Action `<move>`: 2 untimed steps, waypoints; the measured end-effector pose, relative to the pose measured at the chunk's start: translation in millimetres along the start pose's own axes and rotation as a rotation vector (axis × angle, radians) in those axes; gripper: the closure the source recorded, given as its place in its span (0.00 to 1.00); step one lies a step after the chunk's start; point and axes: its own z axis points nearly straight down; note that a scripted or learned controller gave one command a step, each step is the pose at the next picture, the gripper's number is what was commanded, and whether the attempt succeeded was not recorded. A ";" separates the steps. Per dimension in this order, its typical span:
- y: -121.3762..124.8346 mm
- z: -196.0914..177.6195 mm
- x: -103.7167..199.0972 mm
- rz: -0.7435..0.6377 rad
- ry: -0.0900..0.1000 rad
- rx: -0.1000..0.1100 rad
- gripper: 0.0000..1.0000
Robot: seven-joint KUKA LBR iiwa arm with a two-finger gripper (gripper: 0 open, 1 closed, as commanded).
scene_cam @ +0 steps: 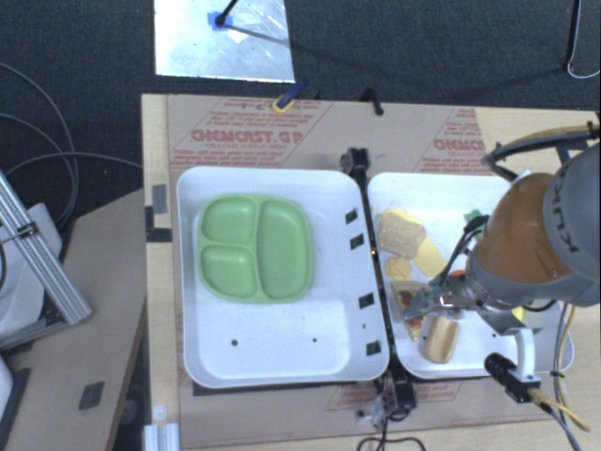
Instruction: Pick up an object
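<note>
The gripper (427, 301) sits low in the right bin (441, 188), pointing left; whether its jaws are wide or closed cannot be told. A tan bread roll (440, 338) lies just below it, long axis roughly upright in view. 1 beige piece (401, 233) rests above.

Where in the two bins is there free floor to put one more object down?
Left bin: bare floor below the green plate down to the near wall, and a strip between plate and divider. Right bin: crowded; bread, yellow pieces, a bun and the gripper take its left half.
</note>
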 end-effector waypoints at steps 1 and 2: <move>3.7 -96.6 44.3 -0.011 0.001 -0.016 0.00; 2.5 -247.5 83.6 -0.014 0.002 -0.025 0.00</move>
